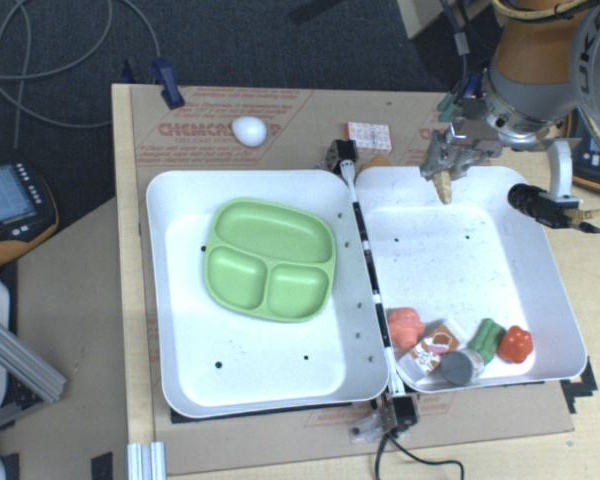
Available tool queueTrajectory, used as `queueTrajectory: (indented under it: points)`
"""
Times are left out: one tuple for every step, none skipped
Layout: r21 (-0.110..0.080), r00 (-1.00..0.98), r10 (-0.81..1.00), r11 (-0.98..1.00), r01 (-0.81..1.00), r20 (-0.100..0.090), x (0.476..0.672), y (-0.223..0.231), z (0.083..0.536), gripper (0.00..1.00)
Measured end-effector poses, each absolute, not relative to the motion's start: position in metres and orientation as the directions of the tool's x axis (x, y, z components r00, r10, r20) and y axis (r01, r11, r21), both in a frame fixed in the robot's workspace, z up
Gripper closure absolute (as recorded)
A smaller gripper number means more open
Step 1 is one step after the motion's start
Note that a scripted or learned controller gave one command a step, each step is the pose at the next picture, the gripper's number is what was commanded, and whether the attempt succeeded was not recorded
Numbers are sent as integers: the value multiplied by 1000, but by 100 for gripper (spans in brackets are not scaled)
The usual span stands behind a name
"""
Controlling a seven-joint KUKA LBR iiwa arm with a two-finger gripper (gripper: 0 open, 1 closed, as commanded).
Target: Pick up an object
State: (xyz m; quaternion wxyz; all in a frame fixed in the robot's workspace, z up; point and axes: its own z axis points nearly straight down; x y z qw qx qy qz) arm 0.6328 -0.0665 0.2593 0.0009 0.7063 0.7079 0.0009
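Observation:
My gripper (443,180) hangs over the far edge of the right bin (540,258), fingers pointing down and close together, with nothing between them. Far from it, along the bin's near edge, lies a cluster of small objects: a pink-orange piece (404,326), a clear packet with a red and white label (435,346), a grey round lid (457,367), a green piece (486,337) and a red pepper-like toy (516,343).
The left bin (180,298) holds a green three-section plate (270,260). A white egg-like ball (248,130) and a small checkered block (369,136) lie on the cardboard behind the bins. A black clip (342,154) sits at the divider's far end.

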Motion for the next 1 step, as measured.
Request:
queueTrajectory:
  points:
    - [-3,-1,1000,1,1000,1,599,-37,225,100]
